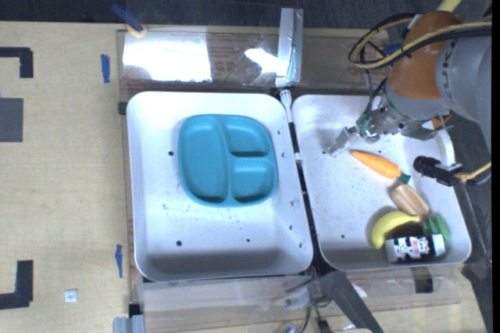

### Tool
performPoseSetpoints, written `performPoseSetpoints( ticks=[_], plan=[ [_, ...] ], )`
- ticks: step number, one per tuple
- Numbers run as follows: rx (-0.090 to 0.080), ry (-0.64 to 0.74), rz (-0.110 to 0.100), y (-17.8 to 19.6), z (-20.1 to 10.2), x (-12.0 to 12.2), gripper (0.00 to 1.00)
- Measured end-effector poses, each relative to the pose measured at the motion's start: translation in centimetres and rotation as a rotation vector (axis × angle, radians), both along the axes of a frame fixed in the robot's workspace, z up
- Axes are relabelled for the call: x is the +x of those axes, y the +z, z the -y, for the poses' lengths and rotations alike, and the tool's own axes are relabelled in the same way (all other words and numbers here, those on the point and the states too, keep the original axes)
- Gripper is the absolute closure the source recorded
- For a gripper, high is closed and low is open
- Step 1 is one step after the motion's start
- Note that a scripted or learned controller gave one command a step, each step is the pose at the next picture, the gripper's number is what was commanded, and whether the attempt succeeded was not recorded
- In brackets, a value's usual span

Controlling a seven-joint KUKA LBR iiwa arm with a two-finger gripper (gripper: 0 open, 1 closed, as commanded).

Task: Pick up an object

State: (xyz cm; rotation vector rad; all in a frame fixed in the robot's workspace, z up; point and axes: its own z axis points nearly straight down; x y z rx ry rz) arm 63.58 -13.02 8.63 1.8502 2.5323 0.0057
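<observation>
My gripper (pixel 341 141) hangs over the upper left part of the right bin (pixel 336 230), pointing down and to the left, with nothing seen in it. An orange carrot (pixel 376 163) lies just to its lower right, a short gap away. Further toward the bin's near right corner lie a tan bread-like piece (pixel 410 199), a yellow banana (pixel 389 227) and a black bottle with a white label (pixel 414 247) on its side, with a green piece (pixel 438 226) by it.
The left bin (pixel 148 230) holds a blue divided plate (pixel 228 159) at its middle. A raised rim between the two bins runs just left of the gripper. The arm's grey body and orange band cover the right bin's far right corner.
</observation>
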Motion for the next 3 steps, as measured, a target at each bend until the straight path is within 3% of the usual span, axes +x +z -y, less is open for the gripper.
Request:
performPoseSetpoints(
  ticks=[1, 2, 3],
  plan=[
    [-0.002, -0.047, -0.004, 0.0, 4.2, -5.5, 0.00],
    [-0.003, -0.046, 0.004, 1.2, 4.1, -5.3, 1.00],
    [0.000, -0.139, 0.008, 12.2, 0.8, -2.9, 1.00]
  ],
)
